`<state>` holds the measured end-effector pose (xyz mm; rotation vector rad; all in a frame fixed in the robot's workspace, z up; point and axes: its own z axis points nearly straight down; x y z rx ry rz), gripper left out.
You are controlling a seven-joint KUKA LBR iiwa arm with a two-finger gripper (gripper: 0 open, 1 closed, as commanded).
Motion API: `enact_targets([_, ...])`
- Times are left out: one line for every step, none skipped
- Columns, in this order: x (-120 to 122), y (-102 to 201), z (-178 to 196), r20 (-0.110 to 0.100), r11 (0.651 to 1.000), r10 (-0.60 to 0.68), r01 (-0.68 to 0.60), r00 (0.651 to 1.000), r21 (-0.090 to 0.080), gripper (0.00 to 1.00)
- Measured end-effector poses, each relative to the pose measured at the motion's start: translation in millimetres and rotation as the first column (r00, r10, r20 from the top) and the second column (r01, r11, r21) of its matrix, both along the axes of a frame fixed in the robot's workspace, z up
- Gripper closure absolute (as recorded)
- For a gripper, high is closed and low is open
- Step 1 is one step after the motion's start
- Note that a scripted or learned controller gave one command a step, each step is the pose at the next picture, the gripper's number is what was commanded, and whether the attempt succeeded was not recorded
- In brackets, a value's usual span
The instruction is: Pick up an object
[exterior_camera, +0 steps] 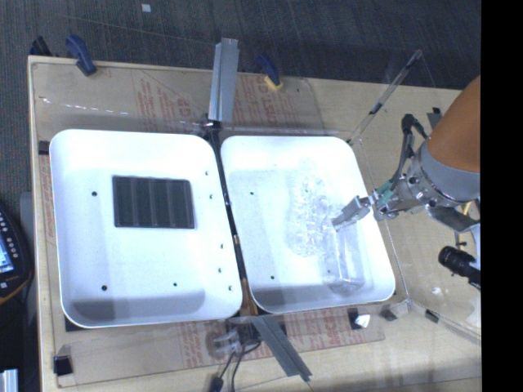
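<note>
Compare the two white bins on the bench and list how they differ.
The left bin holds a dark ribbed rectangular object lying flat near its middle; the right bin holds a clear, glassy-looking object that is hard to make out. The gripper sits over the right bin's right part, while the left bin has no arm above it. Both are shallow, white, with rounded corners, and sit side by side.

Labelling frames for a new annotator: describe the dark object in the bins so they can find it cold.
Two white bins sit side by side; take the left bin, away from the gripper. Near its middle lies the dark ribbed rectangle, flat on the floor. It is opaque and dark grey, unlike the clear crinkled item in the right bin.
</note>
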<state>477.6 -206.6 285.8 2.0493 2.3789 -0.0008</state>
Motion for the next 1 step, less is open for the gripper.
enact_targets([-1.3, -3.5, -11.0, -0.006, 0.995, -0.101, 0.101, 0.995, 0.003, 0.0])
